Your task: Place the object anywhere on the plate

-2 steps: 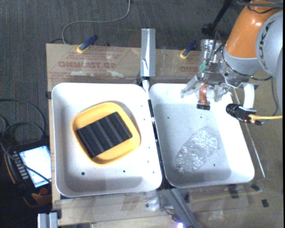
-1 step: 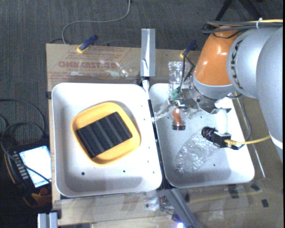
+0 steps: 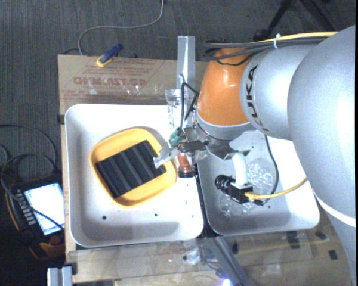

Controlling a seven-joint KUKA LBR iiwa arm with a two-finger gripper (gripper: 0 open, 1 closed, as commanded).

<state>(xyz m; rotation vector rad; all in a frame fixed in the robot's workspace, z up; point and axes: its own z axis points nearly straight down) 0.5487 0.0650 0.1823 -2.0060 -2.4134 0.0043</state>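
Note:
A yellow plate (image 3: 105, 149) lies in the left bin (image 3: 89, 219), right of the bin's middle. A black ridged slab (image 3: 130, 167) covers most of the plate's inside. My gripper (image 3: 178, 155) hangs at the plate's right rim, over the wall between the two bins. A small brownish cylinder (image 3: 185, 165) shows right under the gripper, by the bin wall. I cannot tell whether the gripper holds it. A green bit (image 3: 175, 137) sticks out at the gripper's upper side. The wrist and orange band hide the area behind.
The right bin (image 3: 298, 213) holds clear crumpled plastic pieces (image 3: 260, 172), partly under the arm. A clear cup (image 3: 173, 102) stands at the back between the bins. A cardboard sheet (image 3: 116, 79) with a blue-and-yellow tool (image 3: 109, 54) lies behind the left bin.

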